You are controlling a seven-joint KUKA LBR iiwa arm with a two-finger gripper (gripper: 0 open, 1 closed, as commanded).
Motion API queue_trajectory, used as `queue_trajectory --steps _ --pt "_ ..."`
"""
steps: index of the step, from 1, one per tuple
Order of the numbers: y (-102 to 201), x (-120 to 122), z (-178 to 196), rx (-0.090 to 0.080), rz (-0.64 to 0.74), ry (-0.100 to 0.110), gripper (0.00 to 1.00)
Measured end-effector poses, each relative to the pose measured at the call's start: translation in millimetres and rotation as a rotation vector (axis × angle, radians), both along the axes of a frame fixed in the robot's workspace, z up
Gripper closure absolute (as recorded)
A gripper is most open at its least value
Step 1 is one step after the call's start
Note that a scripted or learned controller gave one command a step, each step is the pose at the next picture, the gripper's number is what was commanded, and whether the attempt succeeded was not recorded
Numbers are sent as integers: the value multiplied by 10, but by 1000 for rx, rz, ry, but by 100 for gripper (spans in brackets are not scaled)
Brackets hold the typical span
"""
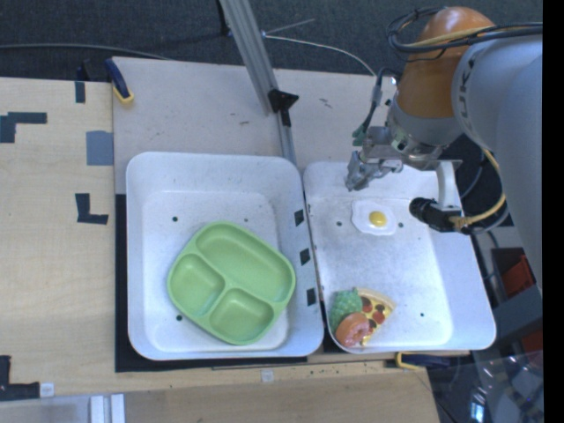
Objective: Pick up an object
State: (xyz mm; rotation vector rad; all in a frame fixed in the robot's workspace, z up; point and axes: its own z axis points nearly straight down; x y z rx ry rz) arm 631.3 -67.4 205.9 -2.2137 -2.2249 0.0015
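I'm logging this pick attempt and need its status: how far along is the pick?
Done: the gripper has been brought over the right bin, near its far edge. In hand: nothing shows between its fingers. Left: the whole grasp and lift. The toy fried egg lies just below the gripper, the pizza slice sits at the near edge, and the green plate is in the left bin.

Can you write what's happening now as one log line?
gripper: above right bin's back edge | fried egg: in bin, near gripper | state: nothing picked
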Motion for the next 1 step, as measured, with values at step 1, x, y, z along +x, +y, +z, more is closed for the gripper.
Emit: queue_trajectory --steps 1 --pt "572 -278 9 0 1 1 100"
